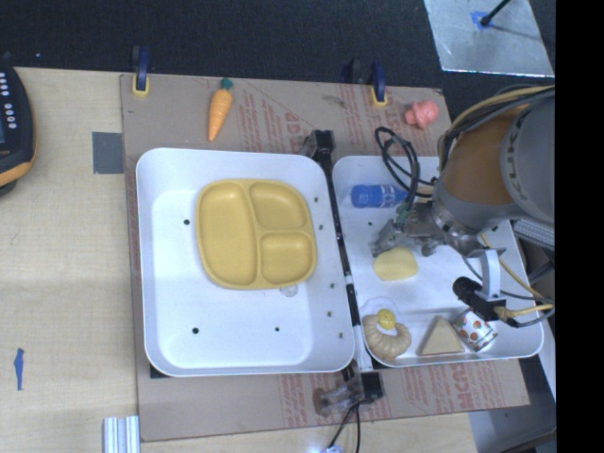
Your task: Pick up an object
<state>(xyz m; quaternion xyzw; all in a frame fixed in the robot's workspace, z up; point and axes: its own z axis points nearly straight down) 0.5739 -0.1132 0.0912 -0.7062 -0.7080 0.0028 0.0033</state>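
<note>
My gripper (402,245) hangs low in the right bin (528,347), at the end of the grey arm that reaches in from the right. It is open, its fingers spread just above the far edge of a pale yellow rounded object (395,266) on the bin floor. Nothing is between the fingers. A blue bottle (374,196) lies just behind the gripper. Along the bin's front edge sit a ring-shaped pastry (386,336), a tan wedge (439,339) and a small patterned cup (474,328).
The left bin (170,328) holds a yellow divided plate (256,232). A toy carrot (219,109) and a pink object (423,113) lie on the board behind the bins. Black cables (396,159) loop over the right bin's far side.
</note>
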